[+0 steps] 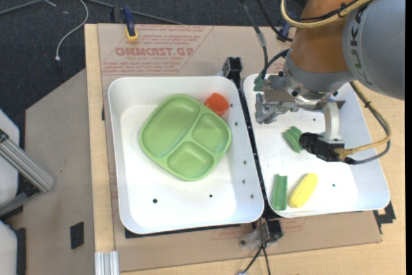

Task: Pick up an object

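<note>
The arm's orange band and grey wrist cover the upper part of the right bin (376, 193), hiding whatever lies beneath. The gripper (269, 109) hangs near the divider; how far it is open cannot be made out, and nothing shows in its grasp. A small green piece (293, 138) lies just right of and below the gripper, apart from it. Lower, toward the bin's front edge, a green stick (280, 191) and yellow corn (303, 190) lie side by side. Bare floor lies right of the corn.
</note>
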Controlling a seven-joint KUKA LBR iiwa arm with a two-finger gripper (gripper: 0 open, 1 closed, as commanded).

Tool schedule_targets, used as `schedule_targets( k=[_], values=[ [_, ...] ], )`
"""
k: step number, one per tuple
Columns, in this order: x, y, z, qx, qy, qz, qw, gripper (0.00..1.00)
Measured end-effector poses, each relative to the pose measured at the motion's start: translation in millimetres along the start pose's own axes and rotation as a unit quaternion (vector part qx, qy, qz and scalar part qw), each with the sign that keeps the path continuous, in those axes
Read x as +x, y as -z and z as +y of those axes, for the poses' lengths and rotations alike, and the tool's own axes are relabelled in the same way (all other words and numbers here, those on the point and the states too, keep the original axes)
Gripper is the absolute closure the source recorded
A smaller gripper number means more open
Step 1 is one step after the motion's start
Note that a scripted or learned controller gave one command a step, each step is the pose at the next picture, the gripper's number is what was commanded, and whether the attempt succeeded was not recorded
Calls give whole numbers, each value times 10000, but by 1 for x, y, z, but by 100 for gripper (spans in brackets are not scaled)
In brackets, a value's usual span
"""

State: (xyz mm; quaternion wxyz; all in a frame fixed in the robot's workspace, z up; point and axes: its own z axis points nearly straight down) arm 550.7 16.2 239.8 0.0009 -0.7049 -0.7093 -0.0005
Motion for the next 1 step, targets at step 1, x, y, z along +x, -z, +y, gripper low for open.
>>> schedule_targets(
  k=[1],
  values=[
    [62, -1, 6, -8, 6, 3, 10000, 100]
  ],
)
